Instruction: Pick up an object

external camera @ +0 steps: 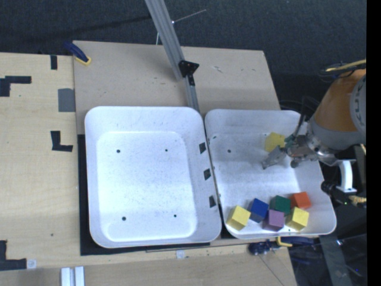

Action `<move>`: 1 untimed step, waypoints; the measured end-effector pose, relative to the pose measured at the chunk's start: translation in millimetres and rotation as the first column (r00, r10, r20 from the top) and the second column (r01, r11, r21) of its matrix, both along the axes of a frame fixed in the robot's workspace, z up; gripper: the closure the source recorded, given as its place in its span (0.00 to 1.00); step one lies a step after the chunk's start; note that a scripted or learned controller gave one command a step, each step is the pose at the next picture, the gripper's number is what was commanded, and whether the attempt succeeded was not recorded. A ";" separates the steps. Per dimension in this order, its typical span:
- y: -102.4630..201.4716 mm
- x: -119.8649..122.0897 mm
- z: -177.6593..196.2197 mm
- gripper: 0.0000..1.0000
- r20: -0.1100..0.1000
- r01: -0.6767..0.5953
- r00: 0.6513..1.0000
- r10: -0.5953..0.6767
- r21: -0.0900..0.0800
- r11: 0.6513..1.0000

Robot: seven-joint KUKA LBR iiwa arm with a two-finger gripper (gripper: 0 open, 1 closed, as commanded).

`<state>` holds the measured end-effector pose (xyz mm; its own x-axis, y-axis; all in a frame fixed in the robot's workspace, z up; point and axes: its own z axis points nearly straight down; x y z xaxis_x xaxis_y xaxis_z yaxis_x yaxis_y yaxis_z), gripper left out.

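Observation:
The right white bin (pixel 238 130) holds several small blocks. A yellow block (pixel 274 140) lies alone near its middle right. My gripper (pixel 280 158) hangs low in this bin, just below and to the right of that yellow block, close to it or touching it. Along the bin's front edge sit a yellow block (pixel 239 217), a blue block (pixel 258 209), a green block (pixel 280 204), a purple block (pixel 275 218), an orange-red block (pixel 301 199) and another yellow block (pixel 299 218). The arm's orange band (pixel 339 109) shows at the right.
The left white bin (pixel 95 159) stands beside the right one, their rims meeting at the middle. A slanted metal pole (pixel 164 22) with a black clamp (pixel 188 68) crosses the bench behind the bins. A blue clip (pixel 262 248) lies in front of the right bin.

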<state>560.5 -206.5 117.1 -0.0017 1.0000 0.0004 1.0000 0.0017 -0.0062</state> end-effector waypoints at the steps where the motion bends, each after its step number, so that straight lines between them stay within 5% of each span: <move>1: 0.1 1.3 12.7 1.00 0.004 -0.001 1.000 0.001 0.000 1.000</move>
